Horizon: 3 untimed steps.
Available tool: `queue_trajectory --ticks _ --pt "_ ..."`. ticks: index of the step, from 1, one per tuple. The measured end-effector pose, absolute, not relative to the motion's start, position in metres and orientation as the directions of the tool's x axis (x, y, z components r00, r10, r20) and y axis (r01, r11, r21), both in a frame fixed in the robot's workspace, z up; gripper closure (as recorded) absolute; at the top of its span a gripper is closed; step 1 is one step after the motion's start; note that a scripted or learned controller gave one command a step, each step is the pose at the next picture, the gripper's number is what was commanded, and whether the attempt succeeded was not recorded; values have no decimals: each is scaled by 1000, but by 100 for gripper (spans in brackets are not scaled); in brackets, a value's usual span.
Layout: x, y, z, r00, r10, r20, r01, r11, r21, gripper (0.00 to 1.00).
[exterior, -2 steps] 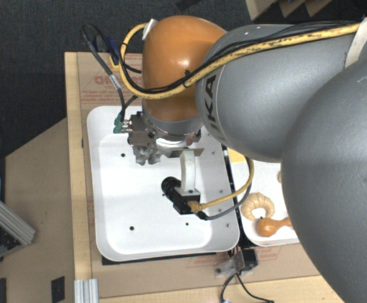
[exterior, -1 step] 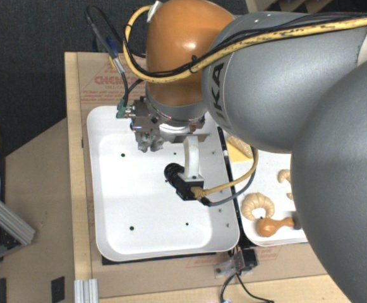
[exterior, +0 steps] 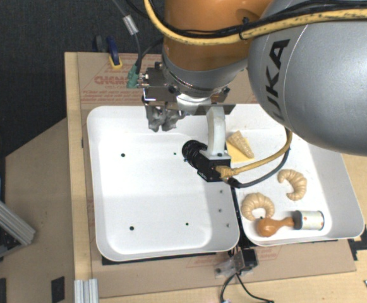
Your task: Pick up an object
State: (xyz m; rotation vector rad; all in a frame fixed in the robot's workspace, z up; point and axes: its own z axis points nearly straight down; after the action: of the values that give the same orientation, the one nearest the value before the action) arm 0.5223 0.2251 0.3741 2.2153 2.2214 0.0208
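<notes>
My gripper hangs below the orange wrist band, over the far edge of the left bin, with nothing visible in it. The objects lie in the right bin, off to the gripper's right. A pale yellow wedge rests near that bin's far left corner. Two tan croissant-shaped pieces lie nearer the front, one to the right and one to the left. At the front edge lies an orange-brown piece with a white handle.
The grey arm body covers the upper right of the view and hides the right bin's far side. A black fitting with a yellow cable hangs over the divide between the bins. Brown cardboard surrounds the bins.
</notes>
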Motion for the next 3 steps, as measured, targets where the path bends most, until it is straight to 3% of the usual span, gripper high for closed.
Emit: queue_trajectory --ticks 1,2,3 --pt "477 224 336 -2 1000 -2 1000 2 -8 100" --pt "480 224 545 -2 1000 10 1000 2 19 100" --pt "477 224 359 1 1000 -8 1000 -2 -17 100"
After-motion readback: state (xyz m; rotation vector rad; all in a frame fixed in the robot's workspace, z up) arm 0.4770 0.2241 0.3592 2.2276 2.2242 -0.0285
